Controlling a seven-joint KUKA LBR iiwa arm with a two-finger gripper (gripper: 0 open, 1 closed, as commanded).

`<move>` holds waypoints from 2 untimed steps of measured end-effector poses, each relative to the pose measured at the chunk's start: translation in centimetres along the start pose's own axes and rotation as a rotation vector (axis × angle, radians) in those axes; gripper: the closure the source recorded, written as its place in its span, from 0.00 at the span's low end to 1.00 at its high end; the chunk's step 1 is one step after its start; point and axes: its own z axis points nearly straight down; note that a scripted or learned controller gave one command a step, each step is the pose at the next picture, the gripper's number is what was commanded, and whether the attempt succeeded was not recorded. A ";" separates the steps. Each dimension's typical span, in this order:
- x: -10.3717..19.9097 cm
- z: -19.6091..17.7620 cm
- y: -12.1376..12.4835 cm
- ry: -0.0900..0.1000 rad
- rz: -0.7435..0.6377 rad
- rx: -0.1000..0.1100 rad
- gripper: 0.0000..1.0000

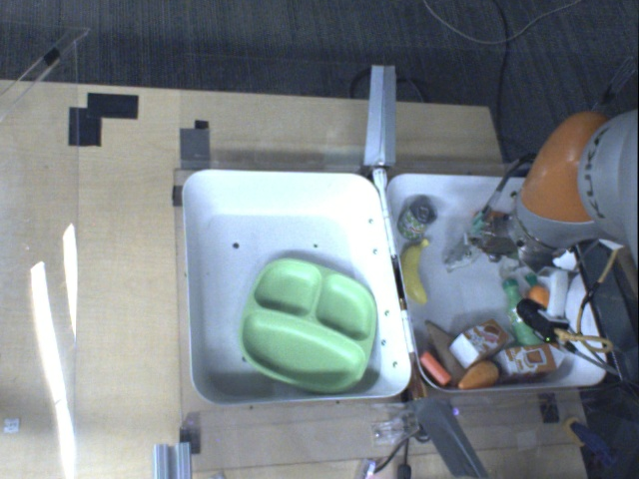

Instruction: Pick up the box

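Box (528,361) lies at right bin's (439,190) near edge amid clutter | hand (486,236) hovers mid-bin, grip state unclear | risk: snagging neighbouring carrot (479,374).

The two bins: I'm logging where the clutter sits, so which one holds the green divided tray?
The left bin holds the green tray, lying alone on its floor. The right bin instead holds a banana and a pile of small items, with the gripper over it.

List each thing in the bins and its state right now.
Green tray: upside down, in the left bin.
Banana: lying flat, right bin.
Box: lying flat, near edge, ungrasped.
Carrot: lying beside the box.
End effector: above the right bin, away from the box.
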 end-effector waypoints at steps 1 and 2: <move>0.1 -0.1 -5.4 0.000 0.163 -0.003 0.00; -3.9 0.3 6.3 -0.002 0.229 0.005 0.00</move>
